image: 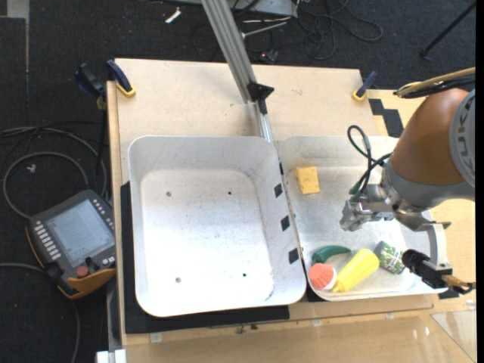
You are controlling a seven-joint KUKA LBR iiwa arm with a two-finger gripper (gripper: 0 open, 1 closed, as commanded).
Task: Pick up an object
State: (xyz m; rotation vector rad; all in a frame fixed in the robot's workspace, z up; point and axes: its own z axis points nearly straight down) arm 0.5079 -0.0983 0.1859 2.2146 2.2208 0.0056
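The right bin [333, 153] holds a yellow block [308, 180] near its back left. Along its front lie a yellow bottle [355, 270], a red round piece [322, 277], a dark green curved piece [330, 253] and a small green patterned can [390, 258]. My gripper [355, 216] hangs over the middle of the right bin, below the orange-banded arm. It sits above and just behind the yellow bottle, right of the yellow block. No object shows between the gripper's tips.
The left bin [151, 165] stands beside the right one. A slanted metal rail [231, 40] runs from the back down to the seam between the bins. Yellow clamps [124, 87] hold the bench corners. A teach pendant [72, 237] lies on the floor at left.
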